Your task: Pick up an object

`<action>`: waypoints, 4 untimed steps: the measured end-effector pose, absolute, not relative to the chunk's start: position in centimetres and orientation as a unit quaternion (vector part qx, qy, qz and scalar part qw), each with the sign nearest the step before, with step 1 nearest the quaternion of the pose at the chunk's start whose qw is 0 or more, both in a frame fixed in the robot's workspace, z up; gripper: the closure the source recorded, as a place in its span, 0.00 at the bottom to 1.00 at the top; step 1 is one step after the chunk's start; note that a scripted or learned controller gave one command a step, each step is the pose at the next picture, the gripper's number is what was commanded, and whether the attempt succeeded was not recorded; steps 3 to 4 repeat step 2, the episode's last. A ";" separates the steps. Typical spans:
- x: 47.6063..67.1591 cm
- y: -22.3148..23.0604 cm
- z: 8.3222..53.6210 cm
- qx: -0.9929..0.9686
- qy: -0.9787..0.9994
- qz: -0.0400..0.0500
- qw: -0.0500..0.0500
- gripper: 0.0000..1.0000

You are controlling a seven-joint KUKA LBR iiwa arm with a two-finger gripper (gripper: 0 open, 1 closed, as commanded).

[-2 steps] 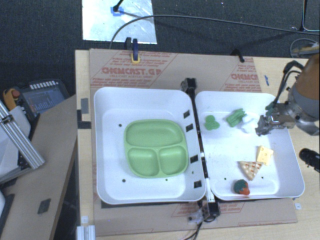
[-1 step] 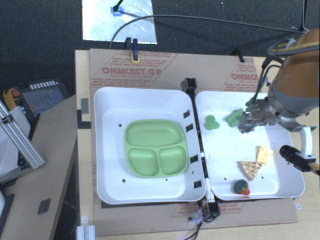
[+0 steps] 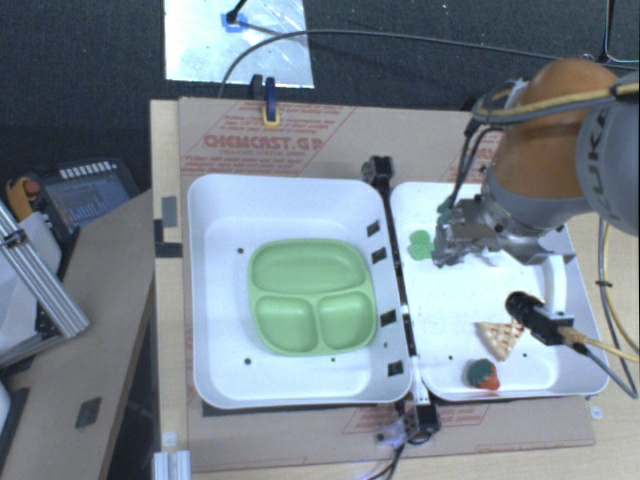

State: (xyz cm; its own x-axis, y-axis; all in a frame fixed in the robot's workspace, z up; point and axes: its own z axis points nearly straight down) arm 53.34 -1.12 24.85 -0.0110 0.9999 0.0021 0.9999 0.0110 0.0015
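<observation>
The gripper hangs low over the right bin, near its upper left corner. Whether it is open or closed cannot be told; the arm's body hides that part. A small green piece lies just to its left, touching or nearly so, with no clear long axis. The pizza slice toy and a red and green ball sit well below-right. Likely target: the green piece. Readable text: "CHEMCAST GP" on the brown board.
</observation>
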 end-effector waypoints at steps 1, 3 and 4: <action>53.9 4.0 25.2 -0.704 -0.710 -0.001 -0.001 1.00; 53.1 9.2 23.9 -0.704 -0.710 -0.001 0.001 1.00; 53.1 9.2 23.9 -0.704 -0.710 -0.001 0.001 1.00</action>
